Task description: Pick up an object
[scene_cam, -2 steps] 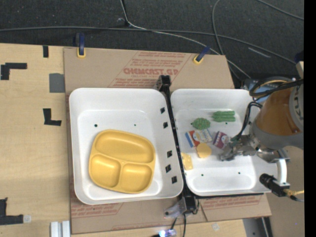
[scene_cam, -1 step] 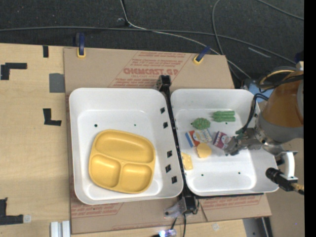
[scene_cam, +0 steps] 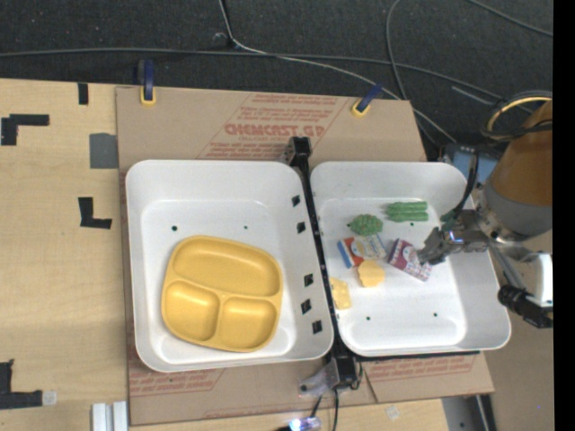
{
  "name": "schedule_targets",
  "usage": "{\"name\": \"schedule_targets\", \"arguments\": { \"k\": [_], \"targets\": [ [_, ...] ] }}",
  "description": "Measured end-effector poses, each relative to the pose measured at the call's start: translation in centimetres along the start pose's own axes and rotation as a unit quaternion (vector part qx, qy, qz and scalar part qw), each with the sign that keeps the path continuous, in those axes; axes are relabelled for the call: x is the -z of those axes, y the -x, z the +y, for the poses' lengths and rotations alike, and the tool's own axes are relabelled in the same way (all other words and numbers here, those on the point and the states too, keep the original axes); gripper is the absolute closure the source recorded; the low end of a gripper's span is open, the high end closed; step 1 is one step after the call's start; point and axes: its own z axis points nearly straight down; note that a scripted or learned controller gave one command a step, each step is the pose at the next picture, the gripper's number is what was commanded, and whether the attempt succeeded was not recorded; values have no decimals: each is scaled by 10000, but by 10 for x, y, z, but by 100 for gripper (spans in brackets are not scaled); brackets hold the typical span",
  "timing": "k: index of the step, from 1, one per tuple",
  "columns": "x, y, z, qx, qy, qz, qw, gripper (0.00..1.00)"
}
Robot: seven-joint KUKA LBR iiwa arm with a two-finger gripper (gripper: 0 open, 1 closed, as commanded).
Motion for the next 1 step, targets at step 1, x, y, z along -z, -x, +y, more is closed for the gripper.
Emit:
{"name": "schedule_targets", "arguments": {
  "k": [1],
  "targets": [
    [48,0,1,-5,4,-3,10000,100]
  ]
}}
